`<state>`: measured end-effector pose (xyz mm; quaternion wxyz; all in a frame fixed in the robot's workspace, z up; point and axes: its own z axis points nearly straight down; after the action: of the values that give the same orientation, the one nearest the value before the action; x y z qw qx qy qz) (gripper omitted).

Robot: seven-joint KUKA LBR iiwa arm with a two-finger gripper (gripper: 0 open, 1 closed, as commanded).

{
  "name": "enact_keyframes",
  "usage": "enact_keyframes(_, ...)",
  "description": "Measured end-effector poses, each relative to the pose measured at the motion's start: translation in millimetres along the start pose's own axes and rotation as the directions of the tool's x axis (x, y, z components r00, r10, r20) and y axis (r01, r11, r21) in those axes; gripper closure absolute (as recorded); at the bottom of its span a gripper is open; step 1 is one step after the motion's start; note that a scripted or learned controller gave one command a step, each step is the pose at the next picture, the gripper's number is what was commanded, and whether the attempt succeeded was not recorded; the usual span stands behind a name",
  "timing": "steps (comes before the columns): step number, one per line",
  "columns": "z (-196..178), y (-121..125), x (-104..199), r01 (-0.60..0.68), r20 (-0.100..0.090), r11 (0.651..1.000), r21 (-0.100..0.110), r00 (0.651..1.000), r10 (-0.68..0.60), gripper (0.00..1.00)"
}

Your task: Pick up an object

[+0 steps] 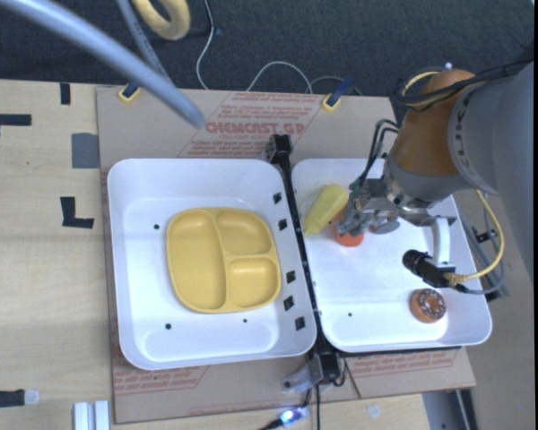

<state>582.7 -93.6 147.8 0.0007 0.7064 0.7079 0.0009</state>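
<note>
Gripper hung over the right bin's upper-left corner; we could not tell its state. We judged the yellow corn light, probably soft; grasp mid-length.

I see the left bin largely taken up by a yellow divided plate at its centre; open floor remains only as a band around the plate, widest along the near wall. The black divider between the bins blocks any low crossing. In the right bin, the arm covers the far half. A yellow corn cob lies by the divider, with a small orange-red object just beside it under the gripper. A doughnut sits near the front right corner. The near-left floor of this bin is open.
</note>
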Motion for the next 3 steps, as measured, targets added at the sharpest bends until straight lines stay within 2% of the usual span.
enact_keyframes(2, -96.5, 2.2, -7.1, -0.001, 0.001, 1.0, 0.001, 1.0, 0.001, 1.0)
enact_keyframes(3, -82.0, 0.2, 42.0, 0.0, 0.001, 1.0, 0.004, 1.0, 0.0, 1.0)
